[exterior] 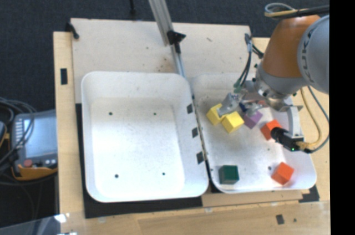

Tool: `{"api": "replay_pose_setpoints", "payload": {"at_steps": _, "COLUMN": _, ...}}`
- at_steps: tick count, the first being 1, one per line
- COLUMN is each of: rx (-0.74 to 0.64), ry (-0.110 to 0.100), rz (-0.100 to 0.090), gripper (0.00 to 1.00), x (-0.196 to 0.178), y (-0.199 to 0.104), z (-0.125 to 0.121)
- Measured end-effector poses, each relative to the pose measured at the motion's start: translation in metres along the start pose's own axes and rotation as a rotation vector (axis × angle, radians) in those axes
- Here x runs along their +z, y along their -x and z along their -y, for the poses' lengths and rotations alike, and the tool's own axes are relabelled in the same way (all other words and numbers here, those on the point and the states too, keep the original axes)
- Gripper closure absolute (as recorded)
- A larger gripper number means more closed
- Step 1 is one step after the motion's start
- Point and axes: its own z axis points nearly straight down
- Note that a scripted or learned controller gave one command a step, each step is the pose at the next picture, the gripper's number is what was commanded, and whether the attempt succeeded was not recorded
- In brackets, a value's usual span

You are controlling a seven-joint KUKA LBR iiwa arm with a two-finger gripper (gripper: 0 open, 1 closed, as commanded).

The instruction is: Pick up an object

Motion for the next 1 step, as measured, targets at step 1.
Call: {"api": "replay_pose_setpoints", "payload": {"at_steps": 1, "rx": 0.001, "ry": -0.001, "rz": 0.000, "gripper": 0.00, "x": 0.0446, "y": -0.0049, "z": 0.0027}}
